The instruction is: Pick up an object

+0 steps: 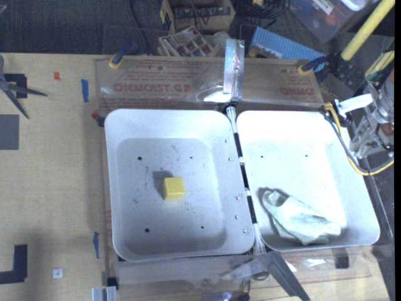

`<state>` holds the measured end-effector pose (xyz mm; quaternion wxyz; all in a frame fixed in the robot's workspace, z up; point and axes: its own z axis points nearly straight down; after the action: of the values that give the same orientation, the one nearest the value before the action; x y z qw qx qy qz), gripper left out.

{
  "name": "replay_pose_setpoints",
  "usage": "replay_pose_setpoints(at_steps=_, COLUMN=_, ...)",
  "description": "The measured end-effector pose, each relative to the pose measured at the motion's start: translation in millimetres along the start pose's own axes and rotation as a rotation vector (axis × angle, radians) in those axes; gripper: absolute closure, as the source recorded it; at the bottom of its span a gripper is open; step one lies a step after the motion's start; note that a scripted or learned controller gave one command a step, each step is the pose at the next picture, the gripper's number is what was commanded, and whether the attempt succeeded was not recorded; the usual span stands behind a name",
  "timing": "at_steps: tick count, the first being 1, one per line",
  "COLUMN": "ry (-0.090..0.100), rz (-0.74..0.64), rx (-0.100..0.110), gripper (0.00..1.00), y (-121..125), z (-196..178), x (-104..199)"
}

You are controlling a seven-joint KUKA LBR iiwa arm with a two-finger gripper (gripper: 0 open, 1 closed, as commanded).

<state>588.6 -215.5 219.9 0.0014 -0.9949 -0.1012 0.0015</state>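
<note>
Gripper [376, 127] sits at the far right of the view, outside the right bin [294, 127] and just past its right rim, level w/ that bin's upper half. Fingers lost in a clutter of metal parts, a white bracket and a yellow cable [348, 148]; cannot tell whether spread or closed. Nothing seen between them.

Nearest item to gripper: crumpled white cloth [299, 218], lying in the right bin's lower part, below and left of the gripper, near that bin's bottom rim. Pale, w/ a greenish tint; one dark fold at its upper left end. Apart from the gripper, no contact.

Next out: the seam btwn the 2 bins, running top to bottom, left of the cloth.

Further left: the left bin [125, 130], floor speckled w/ dark marks. 1 yellow block [174, 188] rests on that floor, roughly central, a little below middle, casting a short shadow to its upper left. Well apart from the gripper, w/ the whole right bin between them. Stands alone, touching no wall.

Farthest: the bench top [50, 137] beyond the left bin, tan, w/ blue tape marks and black patches. Behind both bins, a clear plastic sheet w/ red lettering, then boxes and cables.
</note>
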Motion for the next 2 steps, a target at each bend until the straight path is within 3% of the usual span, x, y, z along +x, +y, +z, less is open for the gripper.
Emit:
replay_pose_setpoints(at_steps=1, ry=0.001, rz=0.005, rx=0.0, gripper=1.0, y=-10, z=-4, x=-91)
replay_pose_setpoints(at_steps=2, ry=0.003, rz=0.009, rx=-0.001, gripper=1.0, y=-9, z=-14, x=-91)
